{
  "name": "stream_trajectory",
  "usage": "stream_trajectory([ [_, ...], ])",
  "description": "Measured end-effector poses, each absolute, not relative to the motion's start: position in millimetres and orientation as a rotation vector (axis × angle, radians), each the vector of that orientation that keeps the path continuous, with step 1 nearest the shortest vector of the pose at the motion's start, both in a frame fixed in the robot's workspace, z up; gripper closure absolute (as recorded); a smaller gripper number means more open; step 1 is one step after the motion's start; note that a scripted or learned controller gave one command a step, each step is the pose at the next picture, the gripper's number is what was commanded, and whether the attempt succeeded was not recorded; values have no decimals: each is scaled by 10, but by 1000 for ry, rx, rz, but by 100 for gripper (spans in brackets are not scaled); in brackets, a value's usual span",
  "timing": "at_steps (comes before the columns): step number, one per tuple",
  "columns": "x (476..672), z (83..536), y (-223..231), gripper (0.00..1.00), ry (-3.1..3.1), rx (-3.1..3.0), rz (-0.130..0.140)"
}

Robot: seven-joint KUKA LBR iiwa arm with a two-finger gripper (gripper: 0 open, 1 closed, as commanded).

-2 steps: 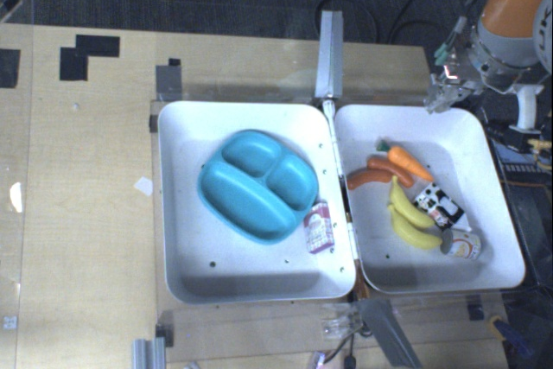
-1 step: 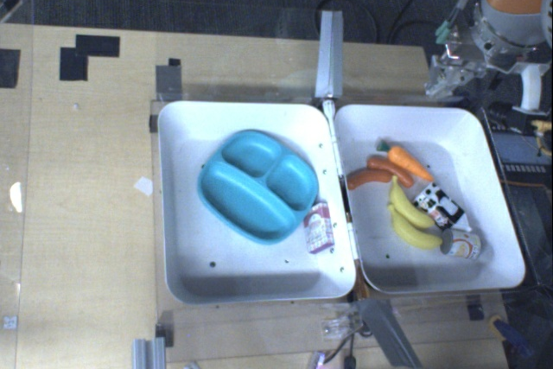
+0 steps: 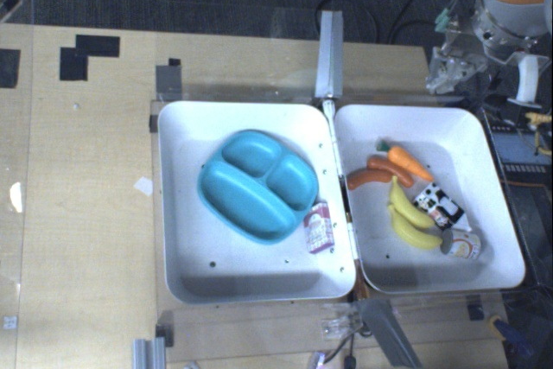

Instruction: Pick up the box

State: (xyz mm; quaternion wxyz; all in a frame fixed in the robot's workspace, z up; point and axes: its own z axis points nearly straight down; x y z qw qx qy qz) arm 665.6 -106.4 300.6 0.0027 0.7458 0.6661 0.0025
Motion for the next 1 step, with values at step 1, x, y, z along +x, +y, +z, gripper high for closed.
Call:
stream_trajectory([
  [1,6699,3112,-972,100,2102,2328,6],
])
